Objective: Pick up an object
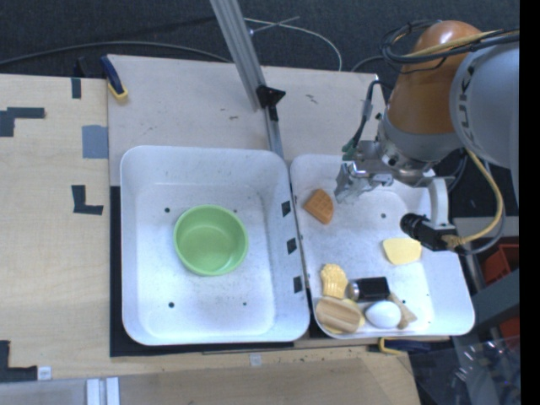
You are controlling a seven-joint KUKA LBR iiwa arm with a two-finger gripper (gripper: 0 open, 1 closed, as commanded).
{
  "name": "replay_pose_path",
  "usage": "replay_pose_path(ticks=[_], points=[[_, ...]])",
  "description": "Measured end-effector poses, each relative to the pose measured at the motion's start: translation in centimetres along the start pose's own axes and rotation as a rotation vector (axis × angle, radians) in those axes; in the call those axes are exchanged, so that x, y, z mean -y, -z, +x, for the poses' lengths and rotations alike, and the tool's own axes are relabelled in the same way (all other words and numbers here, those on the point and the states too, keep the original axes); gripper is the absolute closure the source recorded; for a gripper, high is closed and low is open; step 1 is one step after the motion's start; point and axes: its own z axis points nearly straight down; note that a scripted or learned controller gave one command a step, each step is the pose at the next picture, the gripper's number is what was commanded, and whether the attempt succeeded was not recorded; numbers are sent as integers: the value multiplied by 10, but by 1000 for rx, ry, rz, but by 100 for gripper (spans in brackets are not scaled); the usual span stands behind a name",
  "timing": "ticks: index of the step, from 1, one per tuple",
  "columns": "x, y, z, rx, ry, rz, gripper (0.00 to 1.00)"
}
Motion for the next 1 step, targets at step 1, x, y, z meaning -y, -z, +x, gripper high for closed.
replay_pose_path(ticks=[1], points=[[6, -12, 52, 1, 0, 1, 100]])
